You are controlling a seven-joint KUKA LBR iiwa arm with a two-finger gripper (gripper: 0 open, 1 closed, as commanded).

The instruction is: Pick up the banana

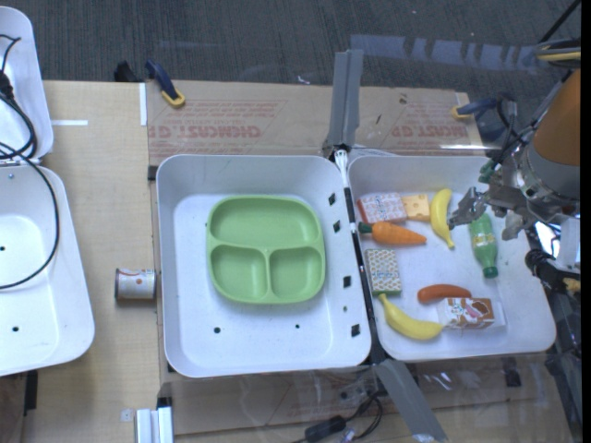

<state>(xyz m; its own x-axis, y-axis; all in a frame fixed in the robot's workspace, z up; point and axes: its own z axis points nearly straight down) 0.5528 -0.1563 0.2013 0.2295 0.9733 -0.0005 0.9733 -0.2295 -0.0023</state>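
Note:
Two bananas lie in the right bin [536, 340]. One banana [442, 216] rests nearly upright in the view at the bin's back, beside a cheese wedge [417, 207]. The other banana [411, 321] lies curved near the front edge. My gripper [482, 220] reaches in from the right and stands open, just right of the back banana. It is over the upper end of a green bottle [485, 247]. One dark finger [459, 213] points toward the back banana. Nothing is held between the fingers.
The right bin also holds a carrot [399, 235], a cracker packet [381, 207], a waffle square [382, 270], a red sausage [443, 293] and a small carton [471, 313]. A green divided plate [267, 250] sits in the left bin [175, 340]. A small can [136, 284] lies outside it.

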